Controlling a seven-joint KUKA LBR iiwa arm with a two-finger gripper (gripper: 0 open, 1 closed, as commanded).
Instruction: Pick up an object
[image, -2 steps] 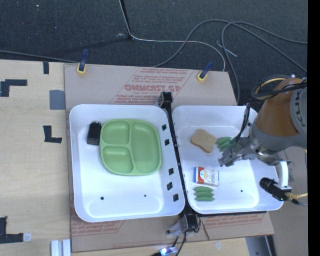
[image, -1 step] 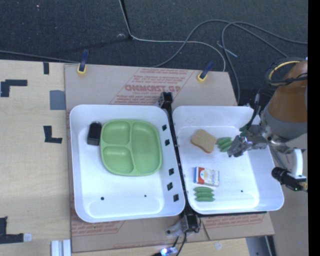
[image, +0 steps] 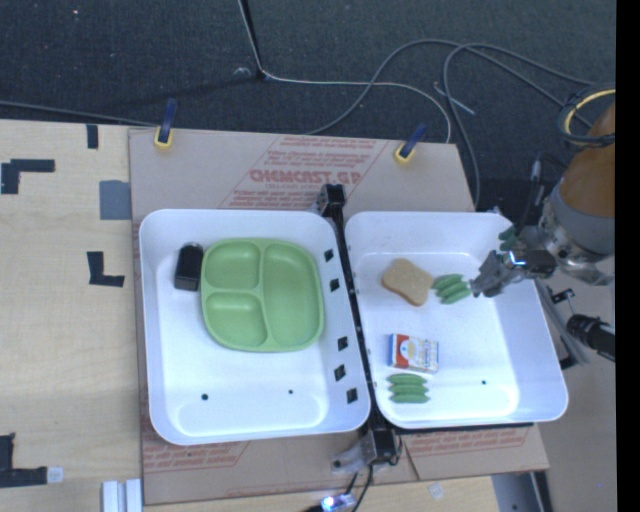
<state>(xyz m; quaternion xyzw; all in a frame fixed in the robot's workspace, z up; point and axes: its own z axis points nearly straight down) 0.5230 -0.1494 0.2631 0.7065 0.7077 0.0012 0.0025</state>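
In the right bin (image: 530, 330) lie a tan bread-like slice (image: 406, 281), a green pea pod (image: 450, 289) just to its right, a small red, white and blue box (image: 413, 353) and a second green pod (image: 408, 388) near the front. My gripper (image: 490, 277) reaches in from the right, low over the bin's far right part. Its tip sits right beside the first pod's right end. Whether it touches the pod is unclear.
The left bin (image: 160, 300) holds a green divided plate (image: 263, 294) and a small black block (image: 188, 267) to the plate's left. A black divider (image: 345, 300) joins the two bins. Cables trail across the dark floor behind the bench.
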